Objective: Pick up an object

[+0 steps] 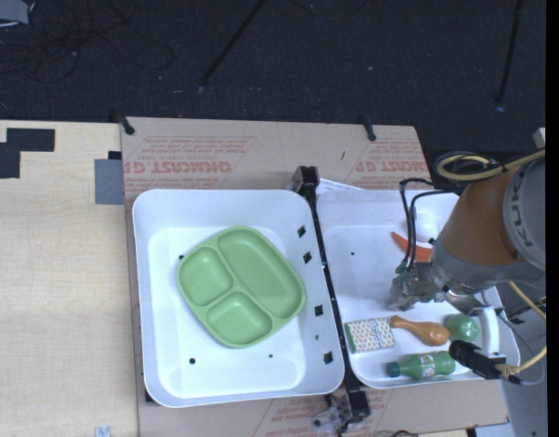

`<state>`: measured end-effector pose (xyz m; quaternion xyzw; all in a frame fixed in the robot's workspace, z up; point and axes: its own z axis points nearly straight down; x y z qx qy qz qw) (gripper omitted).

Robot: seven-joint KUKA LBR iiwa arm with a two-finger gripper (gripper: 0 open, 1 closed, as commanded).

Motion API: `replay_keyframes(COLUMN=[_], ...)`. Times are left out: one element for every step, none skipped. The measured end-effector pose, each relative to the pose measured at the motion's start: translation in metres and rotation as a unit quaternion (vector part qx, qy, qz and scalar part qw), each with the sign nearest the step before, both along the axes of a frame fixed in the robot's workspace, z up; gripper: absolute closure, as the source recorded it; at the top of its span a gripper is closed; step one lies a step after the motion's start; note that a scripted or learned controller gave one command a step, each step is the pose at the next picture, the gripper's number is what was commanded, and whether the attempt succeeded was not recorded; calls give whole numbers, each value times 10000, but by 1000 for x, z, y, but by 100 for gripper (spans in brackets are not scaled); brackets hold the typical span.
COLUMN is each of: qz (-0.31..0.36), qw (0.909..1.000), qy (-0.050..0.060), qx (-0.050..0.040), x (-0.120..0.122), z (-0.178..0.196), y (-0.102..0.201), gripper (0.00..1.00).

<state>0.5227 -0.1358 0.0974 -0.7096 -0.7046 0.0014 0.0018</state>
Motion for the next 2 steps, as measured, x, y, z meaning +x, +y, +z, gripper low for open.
replay_keyframes(qz=[16,39], qw=[10000,10000], qy=[-12,-22], qx=[2,-3], x=[-6,0], z=[59,113], y=[0,-9], gripper=[100,100])
